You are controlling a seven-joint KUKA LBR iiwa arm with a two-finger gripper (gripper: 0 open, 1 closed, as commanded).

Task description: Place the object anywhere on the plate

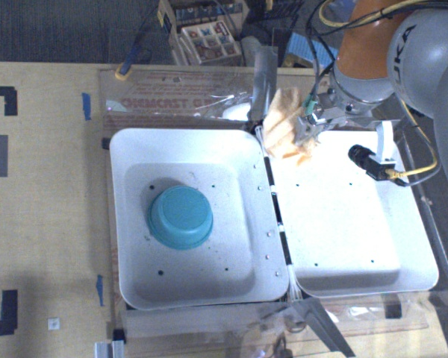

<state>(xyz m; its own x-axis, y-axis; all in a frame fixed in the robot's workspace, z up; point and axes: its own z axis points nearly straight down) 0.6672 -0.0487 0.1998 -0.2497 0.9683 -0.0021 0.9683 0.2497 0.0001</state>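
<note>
Sat inverted in left bin, lower-left of centre: teal plate. Hung at upper centre-right over right bin rim: end effector, beside pale orange-tan object (blurred). Couldn't tell grip state, likely mid-carry toward plate.

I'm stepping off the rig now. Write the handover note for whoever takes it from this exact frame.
Gripper: at the far-left corner of the right bin, close against a pale yellow-orange object. A blurred object hides the fingers, so a hold is not confirmed.
Plate: the teal round dish lies in the left bin, nothing on it.
Done: the arm is at the object; nothing more can be confirmed.
Left: confirm the grasp, carry the object across to the left bin, set it on the teal dish.
</note>
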